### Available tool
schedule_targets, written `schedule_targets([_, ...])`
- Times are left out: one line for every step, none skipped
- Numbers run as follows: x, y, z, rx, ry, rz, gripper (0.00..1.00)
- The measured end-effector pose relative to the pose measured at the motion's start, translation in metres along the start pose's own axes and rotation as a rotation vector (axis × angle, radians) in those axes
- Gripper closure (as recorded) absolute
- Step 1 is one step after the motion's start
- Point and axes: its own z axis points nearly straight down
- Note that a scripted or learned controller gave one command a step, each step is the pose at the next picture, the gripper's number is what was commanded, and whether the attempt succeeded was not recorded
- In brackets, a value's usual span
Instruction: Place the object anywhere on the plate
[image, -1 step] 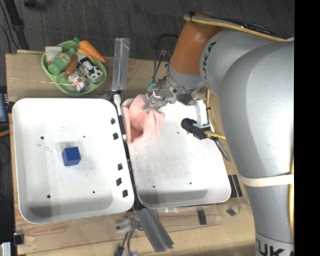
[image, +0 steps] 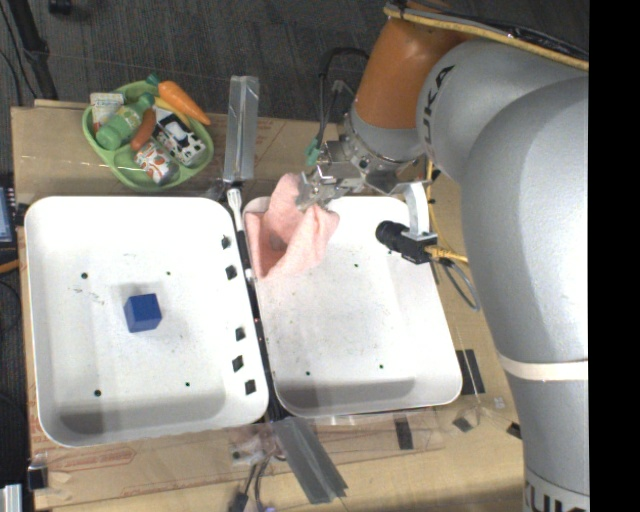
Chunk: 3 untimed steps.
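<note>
The pink cloth (image: 290, 235) hung pinched in my claw (image: 318, 190) over the right bin's (image: 400, 385) far left corner, its lower folds draped near the dividing rim. Most of that bin's floor lay bare below. A blue cube (image: 143, 312) sat in the left bin (image: 60, 400).

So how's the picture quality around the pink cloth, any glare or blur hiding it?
Camera view: the pink cloth is sharp and evenly lit, folds readable; the gripper above it is dark and cluttered; the right bin floor is bright but not blown out; soft shadows lie along both bins' near walls.
</note>
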Motion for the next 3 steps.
schedule_targets([0.049, -0.023, 0.011, 0.003, -0.001, -0.407, 1.00])
schedule_targets([0.101, -0.052, 0.005, 0.001, -0.002, -0.811, 1.00])
schedule_targets([0.154, -0.075, -0.005, 0.000, -0.002, -1.217, 1.00])
